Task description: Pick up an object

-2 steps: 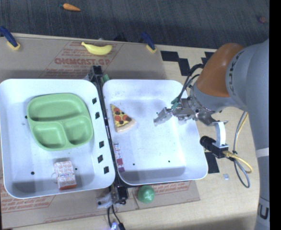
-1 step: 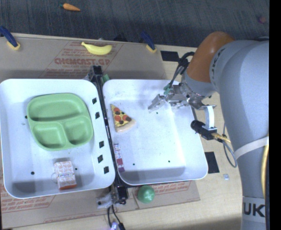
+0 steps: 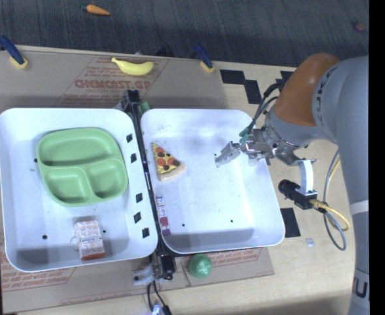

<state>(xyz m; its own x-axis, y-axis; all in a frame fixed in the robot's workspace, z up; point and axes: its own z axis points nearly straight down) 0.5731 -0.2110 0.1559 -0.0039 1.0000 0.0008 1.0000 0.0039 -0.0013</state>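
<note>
The claw (image 3: pixel 226 153) hangs over the right bin (image 3: pixel 245 231), toward the bin's far right side. Its metal fingertips point toward the bin's centre. Whether the fingers stand apart or together cannot be determined: they appear small, grey and blurred against the white floor. Nothing is visible between them, and the view does not resolve whether the tips touch the bin floor.

The nearest object is a pizza slice (image 3: pixel 166 162), lying on the floor of the same bin, well apart from the claw on the side opposite the arm and close to the divider between the bins. Beyond the divider, further from the claw, the left bin (image 3: pixel 12 176) holds a green compartment tray (image 3: pixel 82 165) and, nearer the camera, a small packaged item (image 3: pixel 89 238) whose label is too small to read.

Outside the bins, a green ball (image 3: pixel 200 265) rests on the counter (image 3: pixel 245 274) just beyond the right bin's near rim. A banana (image 3: pixel 133 65) lies on the cardboard beyond the far rims, and a small orange object (image 3: pixel 98 9) lies on the dark floor further off.

The arm (image 3: pixel 330 104) is cut off at the right of the view. The orange band (image 3: pixel 304 87) and the wrist housing hide the base of the claw. A black cable fitting (image 3: pixel 296 193) with a yellow lead hangs below the wrist.
</note>
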